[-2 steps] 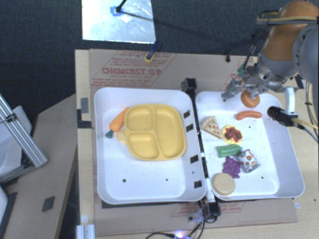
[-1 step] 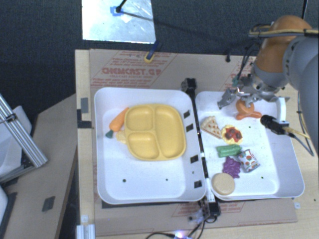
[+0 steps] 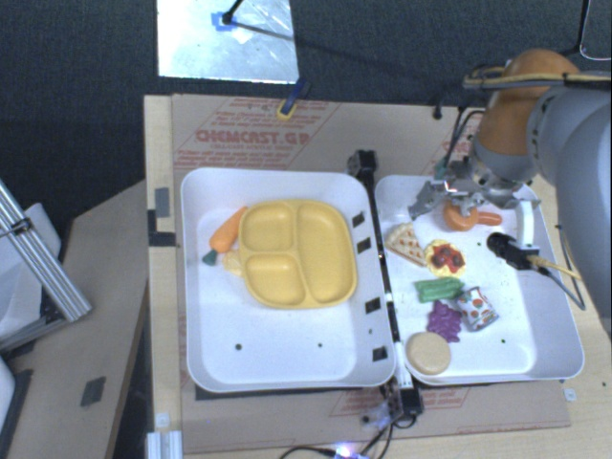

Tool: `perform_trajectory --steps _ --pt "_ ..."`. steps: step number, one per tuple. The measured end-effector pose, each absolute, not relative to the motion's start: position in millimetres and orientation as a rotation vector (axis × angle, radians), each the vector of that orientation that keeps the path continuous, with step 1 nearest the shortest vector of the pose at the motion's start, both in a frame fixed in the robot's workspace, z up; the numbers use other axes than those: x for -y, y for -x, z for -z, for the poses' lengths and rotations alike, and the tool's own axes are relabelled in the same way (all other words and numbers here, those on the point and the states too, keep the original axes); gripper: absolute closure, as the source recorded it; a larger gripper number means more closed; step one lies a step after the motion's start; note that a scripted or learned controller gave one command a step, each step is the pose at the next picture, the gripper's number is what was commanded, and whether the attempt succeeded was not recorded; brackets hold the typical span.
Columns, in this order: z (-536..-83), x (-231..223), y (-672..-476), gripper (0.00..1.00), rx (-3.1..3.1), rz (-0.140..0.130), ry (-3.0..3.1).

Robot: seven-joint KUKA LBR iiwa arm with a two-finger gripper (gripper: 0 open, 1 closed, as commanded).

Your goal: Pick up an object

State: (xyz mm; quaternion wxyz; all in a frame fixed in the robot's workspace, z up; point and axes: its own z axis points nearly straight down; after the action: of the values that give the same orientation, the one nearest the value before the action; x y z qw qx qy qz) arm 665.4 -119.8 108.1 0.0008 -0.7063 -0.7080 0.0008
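Claw point(image 3: 448, 193) is hanging low over the far end of the right bin point(image 3: 555, 342), reaching in from the right. Whether it is standing apart or together I cannot tell from this slant, and nothing is showing clamped in it. The orange toy point(image 3: 468, 219) is lying closest, just beside the claw on the near side and slightly to the right, so close that I cannot tell whether they are touching. Its long axis is running roughly across the bin, left to right, with a thinner end pointing toward the right wall. It is looking small, smooth and rounded, bright orange, probably hard plastic and a little slippery. By my judgement the coming move is turning on a short shift toward the near side, closing across the toy's short width. The pizza slice point(image 3: 405, 245) is sitting farther off to the left, and the carrot point(image 3: 228, 229) is lying well apart in the left bin point(image 3: 206, 352)
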Motion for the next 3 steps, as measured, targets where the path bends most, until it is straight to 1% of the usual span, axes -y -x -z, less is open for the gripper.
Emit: perform_trajectory --steps 1,2,3 --pt "-103.1 121.4 -666.1 0.00 2.221 -0.007 2.219" --pt "-115.1 124.2 -666.8 1.00 2.227 -0.011 2.221" --pt "-178.7 123.7 -665.2 1.00 2.225 0.006 2.223"
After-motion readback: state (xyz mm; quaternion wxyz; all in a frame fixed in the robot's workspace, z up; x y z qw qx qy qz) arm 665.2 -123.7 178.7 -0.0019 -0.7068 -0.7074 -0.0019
